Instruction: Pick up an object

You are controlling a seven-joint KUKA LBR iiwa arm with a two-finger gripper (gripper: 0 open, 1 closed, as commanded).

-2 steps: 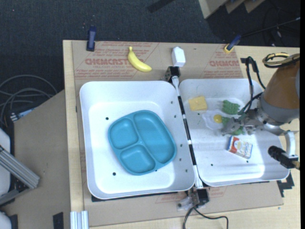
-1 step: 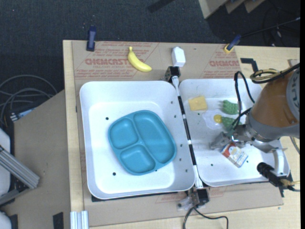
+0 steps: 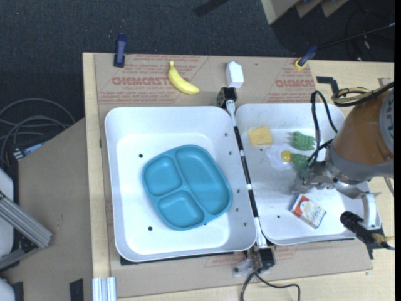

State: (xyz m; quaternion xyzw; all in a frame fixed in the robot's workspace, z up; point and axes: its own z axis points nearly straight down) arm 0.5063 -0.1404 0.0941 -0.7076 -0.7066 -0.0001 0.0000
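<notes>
Small printed carton [image 3: 307,210] lies flat near front of right bin [image 3: 276,231], just below the gripper [image 3: 307,182]. Green object [image 3: 303,140], yellow block [image 3: 260,135] further back. Blue divided plate [image 3: 185,186] in left bin [image 3: 125,168]. Can't tell gripper state, arm blocks it.
</notes>
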